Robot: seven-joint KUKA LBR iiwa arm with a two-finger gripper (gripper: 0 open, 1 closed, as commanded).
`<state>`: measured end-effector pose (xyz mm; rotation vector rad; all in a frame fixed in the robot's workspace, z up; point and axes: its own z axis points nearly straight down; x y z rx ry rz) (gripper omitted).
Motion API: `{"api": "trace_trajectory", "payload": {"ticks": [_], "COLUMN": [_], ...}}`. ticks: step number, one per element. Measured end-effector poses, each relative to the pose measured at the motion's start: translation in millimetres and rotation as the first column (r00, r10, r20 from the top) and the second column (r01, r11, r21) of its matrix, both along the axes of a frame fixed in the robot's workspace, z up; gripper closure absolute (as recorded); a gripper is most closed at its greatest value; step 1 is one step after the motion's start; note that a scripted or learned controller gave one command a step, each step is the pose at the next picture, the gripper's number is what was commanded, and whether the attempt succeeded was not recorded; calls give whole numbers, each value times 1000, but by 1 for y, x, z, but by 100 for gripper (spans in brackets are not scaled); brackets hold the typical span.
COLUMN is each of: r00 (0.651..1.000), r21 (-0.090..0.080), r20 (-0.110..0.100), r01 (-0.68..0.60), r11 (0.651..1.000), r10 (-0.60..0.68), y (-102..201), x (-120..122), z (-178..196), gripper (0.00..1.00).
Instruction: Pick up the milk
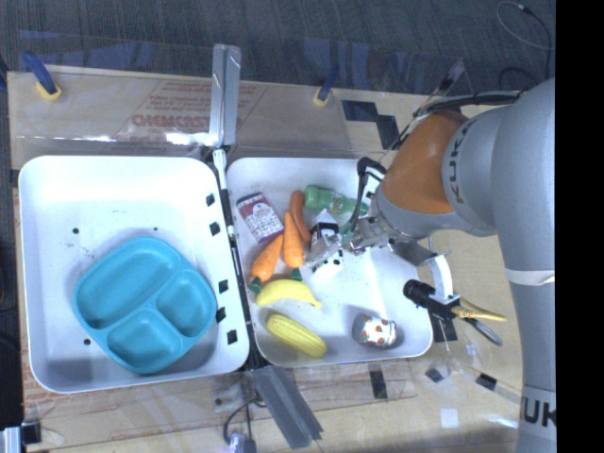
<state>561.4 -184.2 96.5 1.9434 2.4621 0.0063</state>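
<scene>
A white carton with black spots, which I take to be the milk (pixel 332 270), lies in the middle of the right bin (pixel 401 295). My gripper (pixel 327 243) is low in that bin, right over the carton's upper end and partly hiding it. Whether it touches the carton I cannot tell. The grey arm with its orange band (pixel 425 173) reaches in from the right above the bin's far right corner.
Left of the gripper lie two carrots (pixel 293 226), a red and white packet (pixel 258 217), a banana (pixel 288 293) and a corn cob (pixel 295 335). A green bottle (pixel 327 198) is behind it and a small round toy (pixel 375 330) sits front right. The left bin holds a blue divided plate (pixel 142 302).
</scene>
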Motion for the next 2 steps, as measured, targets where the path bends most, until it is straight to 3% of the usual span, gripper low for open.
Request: {"api": "trace_trajectory", "payload": {"ticks": [1,2], "r00": [1000,995], "r21": [0,0], "r20": [-8,-9], "r01": [-3,96], "r11": [1000,995], "r10": [3,-96], "y": [-1,74], "x": [-2,14], "z": [6,120], "gripper": [100,100]}}
